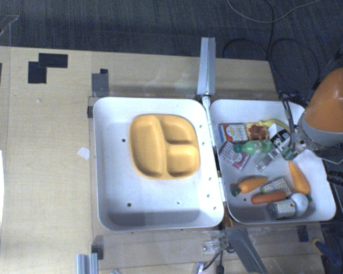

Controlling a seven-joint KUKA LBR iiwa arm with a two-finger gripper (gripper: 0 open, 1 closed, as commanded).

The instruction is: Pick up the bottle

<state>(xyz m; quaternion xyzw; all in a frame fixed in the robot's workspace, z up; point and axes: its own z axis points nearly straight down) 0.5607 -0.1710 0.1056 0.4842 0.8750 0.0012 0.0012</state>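
I see two shallow white plastic bins on the pale wood-grain tabletop (40, 170). The left bin (111, 210) holds a smooth yellow divided tray (163, 145) with rounded corners and three compartments. The right bin (326, 207) is cluttered. The bottle (251, 147), green and glossy, lies on its side in the upper middle of that bin, just below a red-and-white printed packet (235, 132) whose writing I cannot read. The gripper (281, 147) sits at the bottle's right end, low over the bin; whether its fingers touch the bottle I cannot tell. Nearby lie an orange carrot-shaped piece (251, 184), a second one (299, 177) to the right, a reddish one (268, 198), a metal can (283, 209) and a white rounded object (300, 200) beside it.
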